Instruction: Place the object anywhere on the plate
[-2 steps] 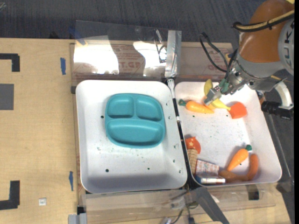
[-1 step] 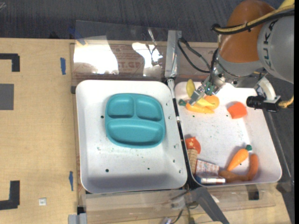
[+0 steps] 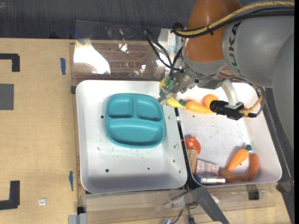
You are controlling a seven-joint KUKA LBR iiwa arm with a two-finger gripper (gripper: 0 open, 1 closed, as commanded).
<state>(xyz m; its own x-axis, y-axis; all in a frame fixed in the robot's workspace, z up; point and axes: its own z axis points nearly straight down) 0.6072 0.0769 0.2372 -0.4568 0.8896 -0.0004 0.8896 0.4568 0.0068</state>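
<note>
The teal divided plate point(image 3: 135, 119) lies in the left bin point(image 3: 93, 162), nearer its back. My gripper point(image 3: 167, 95) hangs over the wall between the two bins, just off the plate's back right corner. It is shut on the yellow end of a yellow and orange toy vegetable point(image 3: 189, 105). The toy slants away to the right over the back left of the right bin point(image 3: 266, 139), apart from the plate.
The right bin holds an orange ball point(image 3: 210, 98) at the back, a red-orange toy point(image 3: 193, 145), a carrot point(image 3: 237, 157), a brown sausage point(image 3: 246, 171), a small packet point(image 3: 206, 166) and a tube point(image 3: 211, 180). A clear sheet point(image 3: 126, 50) lies behind the left bin.
</note>
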